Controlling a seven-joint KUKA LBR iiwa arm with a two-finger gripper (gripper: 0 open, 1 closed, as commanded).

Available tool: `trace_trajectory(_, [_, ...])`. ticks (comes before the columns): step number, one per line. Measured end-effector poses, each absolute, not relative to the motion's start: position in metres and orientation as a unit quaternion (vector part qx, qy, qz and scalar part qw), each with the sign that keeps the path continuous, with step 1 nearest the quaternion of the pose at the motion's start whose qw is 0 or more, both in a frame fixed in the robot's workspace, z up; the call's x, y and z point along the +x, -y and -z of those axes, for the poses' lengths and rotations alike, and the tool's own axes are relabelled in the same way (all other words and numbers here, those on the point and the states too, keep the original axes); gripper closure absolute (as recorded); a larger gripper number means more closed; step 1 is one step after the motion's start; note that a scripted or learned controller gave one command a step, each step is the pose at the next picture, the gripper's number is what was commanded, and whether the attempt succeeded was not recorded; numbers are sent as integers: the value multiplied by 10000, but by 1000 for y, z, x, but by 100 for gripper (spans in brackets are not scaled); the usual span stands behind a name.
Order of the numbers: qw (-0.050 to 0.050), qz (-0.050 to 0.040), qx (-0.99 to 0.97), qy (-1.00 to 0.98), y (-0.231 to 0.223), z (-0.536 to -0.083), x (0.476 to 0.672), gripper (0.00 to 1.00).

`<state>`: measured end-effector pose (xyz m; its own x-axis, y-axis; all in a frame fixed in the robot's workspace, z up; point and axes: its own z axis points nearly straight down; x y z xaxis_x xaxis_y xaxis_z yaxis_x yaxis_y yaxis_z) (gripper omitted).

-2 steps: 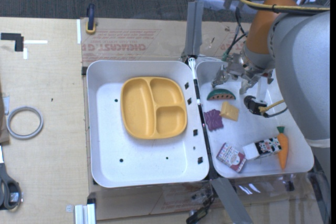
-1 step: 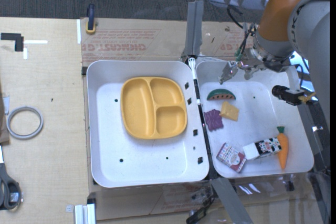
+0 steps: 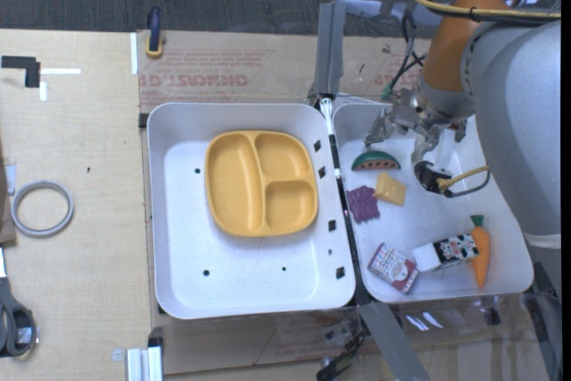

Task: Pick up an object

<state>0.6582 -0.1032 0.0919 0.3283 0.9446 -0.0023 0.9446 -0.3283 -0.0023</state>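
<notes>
A green-rinded toy watermelon slice lies near the right bin's far edge, just below the two-finger claw, whose fingers stand apart, holding nothing. Beyond, mirrored red lettering on cardboard is unreadable.

Two bins side by side, the gripper over the right one

The gripper hangs over the far end of the right bin. Just below it lie the watermelon slice and cheese wedge, with the grapes beside them; further toward the near edge sit the packet, bottle and carrot. Well to its left, the divided plate rests in the left bin.
</notes>
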Motion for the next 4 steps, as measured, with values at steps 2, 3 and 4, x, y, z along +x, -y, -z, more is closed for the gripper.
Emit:
trace_trajectory(2, [2,-6,-5926,8055,96,-100,612,0])
trace_trajectory(3, [-10,-2,-6481,7615,117,-92,659,0])
trace_trajectory(4, [-2,-2,-5507,8347,118,-92,601,0])
